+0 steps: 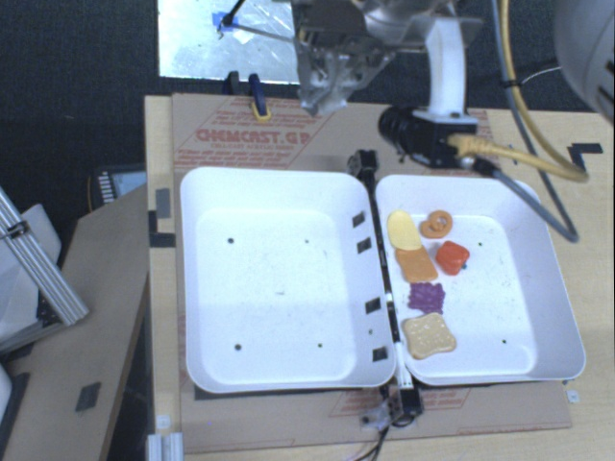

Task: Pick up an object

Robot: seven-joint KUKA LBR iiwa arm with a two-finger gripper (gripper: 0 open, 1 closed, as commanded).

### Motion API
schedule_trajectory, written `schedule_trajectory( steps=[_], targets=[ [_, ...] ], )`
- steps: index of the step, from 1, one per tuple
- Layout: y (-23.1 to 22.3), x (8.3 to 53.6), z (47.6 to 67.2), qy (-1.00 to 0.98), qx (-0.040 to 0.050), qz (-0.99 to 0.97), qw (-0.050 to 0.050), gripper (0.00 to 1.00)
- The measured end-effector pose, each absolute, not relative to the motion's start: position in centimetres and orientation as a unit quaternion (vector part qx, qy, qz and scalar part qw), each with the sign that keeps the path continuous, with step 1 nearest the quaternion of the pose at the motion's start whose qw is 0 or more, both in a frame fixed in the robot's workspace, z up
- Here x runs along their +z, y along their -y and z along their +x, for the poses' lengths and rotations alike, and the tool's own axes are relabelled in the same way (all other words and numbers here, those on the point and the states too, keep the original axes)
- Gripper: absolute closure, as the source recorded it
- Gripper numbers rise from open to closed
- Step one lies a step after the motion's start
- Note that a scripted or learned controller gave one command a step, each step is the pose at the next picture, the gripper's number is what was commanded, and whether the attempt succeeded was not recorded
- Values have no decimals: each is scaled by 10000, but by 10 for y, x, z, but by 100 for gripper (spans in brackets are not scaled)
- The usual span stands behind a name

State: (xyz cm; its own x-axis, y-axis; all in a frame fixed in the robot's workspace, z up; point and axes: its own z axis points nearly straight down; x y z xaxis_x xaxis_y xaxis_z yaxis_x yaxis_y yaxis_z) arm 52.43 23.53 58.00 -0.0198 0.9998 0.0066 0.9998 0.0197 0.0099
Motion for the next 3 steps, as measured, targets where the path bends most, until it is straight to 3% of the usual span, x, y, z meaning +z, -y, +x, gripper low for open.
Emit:
schedule_trajectory(
  steps=[1, 2, 3],
  targets=[
    [-235, 580, 524, -7144, 55, 6998, 9, 0],
    [-235, 591, 524, -7152, 69, 6988, 14, 100],
    [-235, 591, 524, -7156, 65, 6985, 11, 0]
  ],
)
